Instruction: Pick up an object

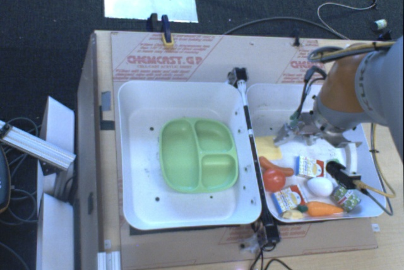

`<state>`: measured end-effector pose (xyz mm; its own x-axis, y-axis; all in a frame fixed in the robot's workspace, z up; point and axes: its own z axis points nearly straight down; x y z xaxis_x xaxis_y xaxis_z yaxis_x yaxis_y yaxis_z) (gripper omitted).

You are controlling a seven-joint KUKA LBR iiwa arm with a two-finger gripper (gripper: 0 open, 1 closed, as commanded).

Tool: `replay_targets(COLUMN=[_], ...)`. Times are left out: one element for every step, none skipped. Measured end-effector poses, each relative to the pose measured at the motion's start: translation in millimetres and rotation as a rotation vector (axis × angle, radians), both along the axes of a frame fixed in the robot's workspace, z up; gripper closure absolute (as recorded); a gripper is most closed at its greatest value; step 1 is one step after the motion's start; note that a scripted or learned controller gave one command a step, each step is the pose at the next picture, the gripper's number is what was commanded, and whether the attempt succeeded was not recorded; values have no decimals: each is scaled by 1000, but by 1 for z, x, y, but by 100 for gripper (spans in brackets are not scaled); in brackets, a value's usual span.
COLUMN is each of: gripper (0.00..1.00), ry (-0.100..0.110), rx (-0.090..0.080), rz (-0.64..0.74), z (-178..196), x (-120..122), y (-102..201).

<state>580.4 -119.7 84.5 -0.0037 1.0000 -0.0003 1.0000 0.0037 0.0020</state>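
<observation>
White plastic forms both bins; the right bin holds a tomato, an egg and a carrot near its front. The hand hangs over that bin's middle; its grip cannot be told.

You can read one brand here: red lettering printed on the clear protective sheet that covers the counter, spelling "CHEMCAST GP" at the far left behind the left bin. The same red print repeats toward the far right corner (partly hidden by the arm, so you get only fragments). The small cartons in the right bin carry coloured labels, but their print is too small to read.
</observation>
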Motion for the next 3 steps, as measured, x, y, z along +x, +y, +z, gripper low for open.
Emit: replay_targets(gripper=[0,0,0], ry=[2,-1,-13], rx=[0,-1,-6], rz=[-2,-3,-4], z=[0,103,4], x=[-63,-93,-90], y=[17,9,9])
